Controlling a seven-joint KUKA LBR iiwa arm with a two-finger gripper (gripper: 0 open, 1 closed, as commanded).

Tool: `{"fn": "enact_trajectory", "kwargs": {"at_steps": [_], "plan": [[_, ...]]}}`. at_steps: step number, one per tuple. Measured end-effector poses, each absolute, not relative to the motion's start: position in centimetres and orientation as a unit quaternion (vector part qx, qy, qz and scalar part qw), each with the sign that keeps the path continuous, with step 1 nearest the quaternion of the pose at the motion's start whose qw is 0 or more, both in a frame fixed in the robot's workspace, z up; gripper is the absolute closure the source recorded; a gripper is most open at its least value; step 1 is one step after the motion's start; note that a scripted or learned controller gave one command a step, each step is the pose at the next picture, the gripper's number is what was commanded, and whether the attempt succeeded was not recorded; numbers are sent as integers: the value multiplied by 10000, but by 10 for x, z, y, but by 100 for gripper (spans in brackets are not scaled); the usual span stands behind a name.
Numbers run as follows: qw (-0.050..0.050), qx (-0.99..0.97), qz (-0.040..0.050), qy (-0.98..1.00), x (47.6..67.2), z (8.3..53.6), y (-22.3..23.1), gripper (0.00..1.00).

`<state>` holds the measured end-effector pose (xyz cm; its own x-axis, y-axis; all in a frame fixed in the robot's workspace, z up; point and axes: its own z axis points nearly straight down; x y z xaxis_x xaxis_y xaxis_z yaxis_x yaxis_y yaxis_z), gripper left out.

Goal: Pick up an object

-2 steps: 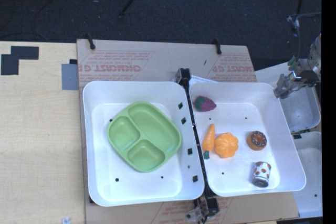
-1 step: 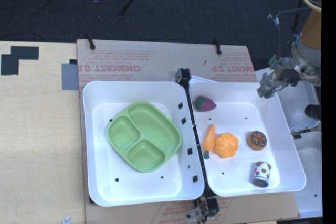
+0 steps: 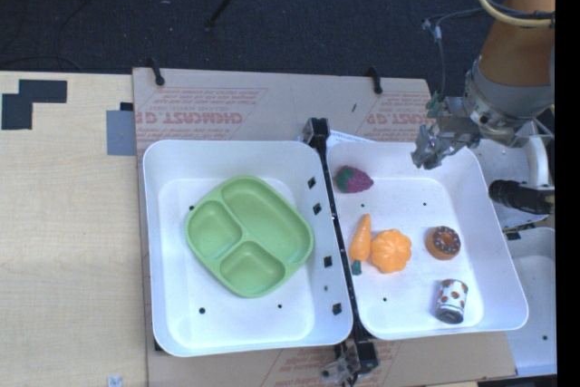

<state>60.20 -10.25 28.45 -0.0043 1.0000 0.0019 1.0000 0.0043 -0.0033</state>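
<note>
The right bin (image 3: 489, 204) holds a purple berry-like toy (image 3: 354, 180) at its far left, an orange carrot (image 3: 361, 239) and an orange pumpkin (image 3: 391, 251) side by side in the middle, a brown donut (image 3: 443, 242) to their right, and a small patterned can (image 3: 451, 300) near the front right. My gripper (image 3: 431, 149) hangs over the bin's far right corner, above and apart from all of these. Nothing shows between its fingers.
The left bin (image 3: 172, 195) carries a green divided plate (image 3: 249, 235). A black divider with clips (image 3: 331, 231) runs between the two bins. Brown cardboard (image 3: 272, 109) lies under both, with pale bench to the left.
</note>
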Motion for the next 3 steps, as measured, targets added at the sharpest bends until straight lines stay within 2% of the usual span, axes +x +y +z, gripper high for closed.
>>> {"fn": "enact_trajectory", "kwargs": {"at_steps": [1,3], "plan": [[21,-7055,10,-7087,612,274,-41,100],[22,-7058,14,-7084,613,249,53,100]]}}
